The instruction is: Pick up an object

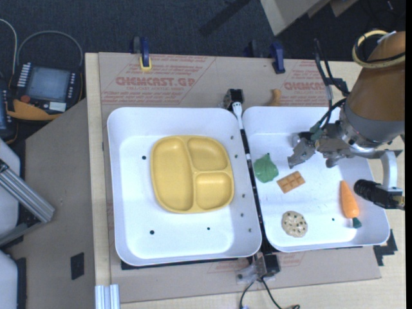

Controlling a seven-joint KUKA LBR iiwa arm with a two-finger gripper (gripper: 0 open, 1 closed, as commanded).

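Cardboard [193, 76] printed with red lettering covers the bench, held at the far edge by two blue clamps [143, 49], and dark carpet [129, 11] lies beyond it. A handheld control pad [45, 85] with a grey screen sits off to the left, its cable looping around it. Two shallow white bins sit side by side on the cardboard, touching along their inner rims. The left bin [129, 192] holds a yellow divided plate [192, 172] with three compartments, lying flat near its middle.

The right bin [270, 124] holds four small things. A green leafy piece [264, 168] lies near the bin's left wall. Just beside it, to the right and slightly nearer the camera, lies an orange waffle-patterned cracker [290, 182]. A speckled cookie [294, 223] rests toward the bin's near edge. A carrot [349, 203] lies along the right side, its green tip pointing to the near edge.

The grey arm with its orange band reaches in from the right, and the claw [301, 152] hangs over the upper middle of the right bin. Its fingers look slightly parted with nothing between them. The cracker is the closest thing, just below the fingertips in the view; the green piece is near on the left, and the cookie and carrot are well apart from the claw
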